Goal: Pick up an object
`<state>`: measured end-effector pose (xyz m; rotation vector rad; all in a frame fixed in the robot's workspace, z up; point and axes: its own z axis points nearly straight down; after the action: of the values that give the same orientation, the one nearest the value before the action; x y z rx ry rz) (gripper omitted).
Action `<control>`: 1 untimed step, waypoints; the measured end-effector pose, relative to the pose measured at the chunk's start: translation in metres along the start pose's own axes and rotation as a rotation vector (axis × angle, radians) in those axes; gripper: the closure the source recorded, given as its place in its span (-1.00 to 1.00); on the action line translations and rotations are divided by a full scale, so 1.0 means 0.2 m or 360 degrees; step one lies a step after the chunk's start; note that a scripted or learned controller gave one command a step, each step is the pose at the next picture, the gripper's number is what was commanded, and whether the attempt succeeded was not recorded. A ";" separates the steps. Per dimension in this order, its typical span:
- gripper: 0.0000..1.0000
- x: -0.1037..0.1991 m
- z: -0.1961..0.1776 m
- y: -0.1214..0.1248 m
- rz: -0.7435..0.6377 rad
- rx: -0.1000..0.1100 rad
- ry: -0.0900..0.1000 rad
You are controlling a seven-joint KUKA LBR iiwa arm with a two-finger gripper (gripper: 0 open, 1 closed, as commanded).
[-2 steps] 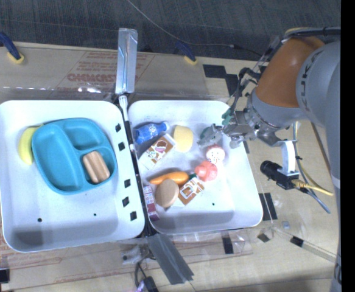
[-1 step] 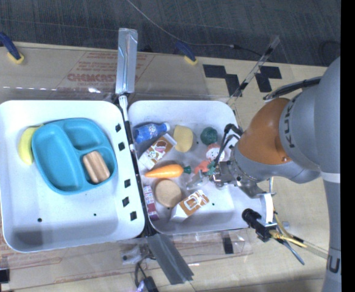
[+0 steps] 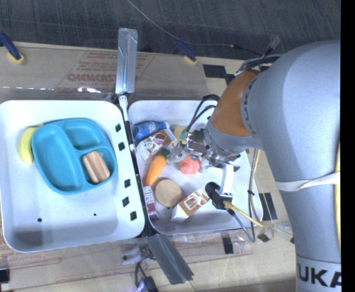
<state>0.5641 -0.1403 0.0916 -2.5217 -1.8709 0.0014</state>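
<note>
The gripper (image 3: 188,154) is lowered into the right bin (image 3: 165,109), just above a pink object (image 3: 190,166) beside the carrot (image 3: 155,169). Its opening cannot be told. A grasp is judged under way; closing, then lifting, is called for.

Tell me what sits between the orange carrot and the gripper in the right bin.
In the camera view, a small pink-red object lies between the carrot and the gripper, on the right bin floor.
</note>
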 end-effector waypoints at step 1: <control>-1.00 -0.09 -0.34 -0.28 -0.0106 -0.0003 0.0002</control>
<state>0.5055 -0.1415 0.1594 -2.4590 -1.9543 -0.0019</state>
